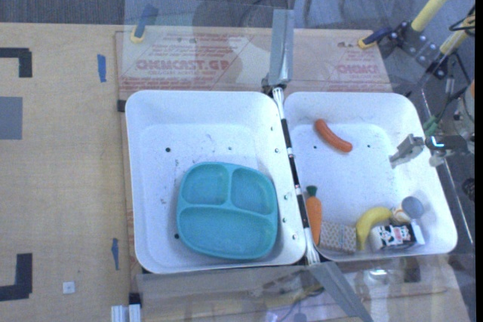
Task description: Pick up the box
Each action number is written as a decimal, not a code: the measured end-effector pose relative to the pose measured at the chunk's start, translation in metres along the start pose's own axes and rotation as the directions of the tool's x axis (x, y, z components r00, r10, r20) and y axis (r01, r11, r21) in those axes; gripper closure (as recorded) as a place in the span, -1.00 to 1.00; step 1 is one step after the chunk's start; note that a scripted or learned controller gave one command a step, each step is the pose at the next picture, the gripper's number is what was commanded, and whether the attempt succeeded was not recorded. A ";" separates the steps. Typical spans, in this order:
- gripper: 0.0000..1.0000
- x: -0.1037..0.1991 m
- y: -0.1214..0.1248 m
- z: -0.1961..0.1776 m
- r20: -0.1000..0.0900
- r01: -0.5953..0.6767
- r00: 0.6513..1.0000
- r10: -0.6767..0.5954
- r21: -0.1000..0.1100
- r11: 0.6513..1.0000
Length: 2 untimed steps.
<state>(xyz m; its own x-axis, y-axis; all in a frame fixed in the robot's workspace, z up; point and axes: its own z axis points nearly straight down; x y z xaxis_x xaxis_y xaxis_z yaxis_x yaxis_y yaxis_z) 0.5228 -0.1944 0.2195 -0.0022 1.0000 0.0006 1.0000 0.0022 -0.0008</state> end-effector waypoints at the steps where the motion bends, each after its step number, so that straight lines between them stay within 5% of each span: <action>1: -1.00 -0.008 -0.004 0.005 -0.001 -0.110 0.994 0.111 0.001 0.994; 2: -1.00 0.008 0.051 0.132 0.003 -0.030 1.000 0.030 -0.009 1.000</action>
<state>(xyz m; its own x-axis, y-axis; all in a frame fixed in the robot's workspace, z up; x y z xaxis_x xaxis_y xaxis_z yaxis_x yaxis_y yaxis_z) 0.5737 -0.1863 0.0877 0.0277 0.9996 -0.0025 0.9996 -0.0277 0.0078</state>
